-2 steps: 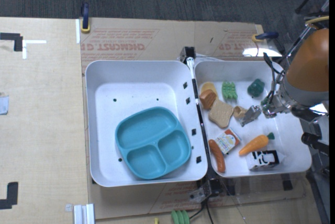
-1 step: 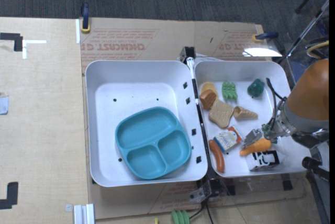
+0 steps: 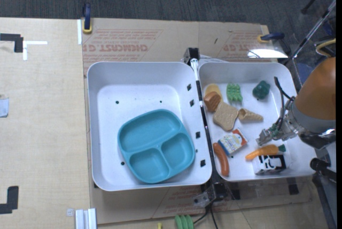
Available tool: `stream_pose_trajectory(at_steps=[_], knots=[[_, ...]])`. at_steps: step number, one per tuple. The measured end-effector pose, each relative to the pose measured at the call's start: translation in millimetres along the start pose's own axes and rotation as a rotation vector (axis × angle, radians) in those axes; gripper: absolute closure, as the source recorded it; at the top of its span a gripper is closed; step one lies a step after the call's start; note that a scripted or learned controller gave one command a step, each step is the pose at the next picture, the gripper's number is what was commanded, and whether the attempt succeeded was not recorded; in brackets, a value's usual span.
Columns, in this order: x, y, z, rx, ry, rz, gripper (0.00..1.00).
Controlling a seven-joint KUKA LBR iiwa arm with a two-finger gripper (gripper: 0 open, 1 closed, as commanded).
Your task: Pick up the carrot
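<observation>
I see the carrot [image 3: 262, 152] lying near the front edge of the right bin [image 3: 243, 68], close to its front right corner, just above a black-and-white packet [image 3: 270, 163]. The gripper [image 3: 272, 134] hangs immediately above the carrot's far end; whether it is apart or together, I cannot tell. Clearance is tight: a snack pouch [image 3: 232, 142] sits to the left. The left bin [image 3: 139, 70] carries a blue divided plate [image 3: 156, 145].

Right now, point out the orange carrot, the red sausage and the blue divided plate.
Orange carrot [image 3: 262, 152], camera view, mid-body.
Red sausage [image 3: 221, 159], camera view, middle.
Blue divided plate [image 3: 126, 132], camera view, left rim.
</observation>
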State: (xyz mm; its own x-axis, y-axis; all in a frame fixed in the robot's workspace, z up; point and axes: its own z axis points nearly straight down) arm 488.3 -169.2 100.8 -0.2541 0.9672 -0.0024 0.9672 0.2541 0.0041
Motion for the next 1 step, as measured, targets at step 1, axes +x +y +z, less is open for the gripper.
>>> stream_pose_trajectory(at_steps=[1], knots=[[0.1,0.0,0.0,0.001,0.000,-0.001,0.00]])
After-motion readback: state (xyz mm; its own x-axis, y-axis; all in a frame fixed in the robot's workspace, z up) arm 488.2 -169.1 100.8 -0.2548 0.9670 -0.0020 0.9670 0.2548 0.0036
